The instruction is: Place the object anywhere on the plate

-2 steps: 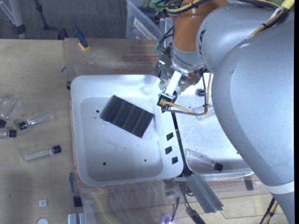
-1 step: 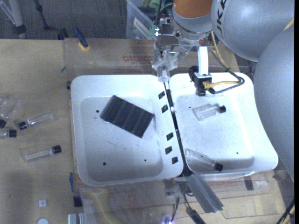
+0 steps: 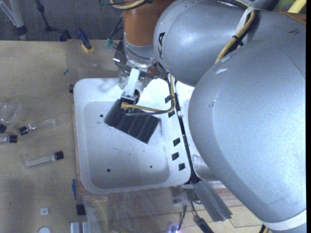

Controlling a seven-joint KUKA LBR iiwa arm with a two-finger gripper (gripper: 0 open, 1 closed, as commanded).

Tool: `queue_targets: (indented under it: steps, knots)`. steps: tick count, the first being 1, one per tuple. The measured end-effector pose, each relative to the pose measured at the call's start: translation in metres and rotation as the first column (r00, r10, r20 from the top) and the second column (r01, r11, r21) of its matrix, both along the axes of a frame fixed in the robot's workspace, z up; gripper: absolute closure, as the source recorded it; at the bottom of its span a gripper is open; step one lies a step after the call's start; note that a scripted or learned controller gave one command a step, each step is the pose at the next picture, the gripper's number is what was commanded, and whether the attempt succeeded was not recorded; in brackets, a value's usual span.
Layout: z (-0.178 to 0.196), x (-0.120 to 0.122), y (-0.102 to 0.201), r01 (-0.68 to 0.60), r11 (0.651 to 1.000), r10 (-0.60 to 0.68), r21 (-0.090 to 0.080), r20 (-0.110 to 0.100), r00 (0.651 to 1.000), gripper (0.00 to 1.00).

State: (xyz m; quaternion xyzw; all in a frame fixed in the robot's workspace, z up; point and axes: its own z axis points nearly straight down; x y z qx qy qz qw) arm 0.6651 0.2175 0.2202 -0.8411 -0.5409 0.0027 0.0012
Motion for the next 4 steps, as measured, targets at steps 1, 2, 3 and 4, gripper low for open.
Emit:
queue_targets:
  steps: [1, 2, 3, 4]
  knots:
    - [0.099, 0.002, 0.006, 0.476, 0.879, -0.476, 0.003, 0.007, 0.879, 1.0]
    - [-0.034, -0.059, 0.006, 0.445, 0.895, -0.445, -0.001, 0.003, 0.895, 1.0]
    - [-0.103, -0.006, 0.007, 0.377, 0.926, -0.377, 0.0, 0.006, 0.926, 1.0]
    - [-0.025, -0.008, 0.003, -0.23, 0.973, 0.23, 0.0, 0.007, 0.973, 1.0]
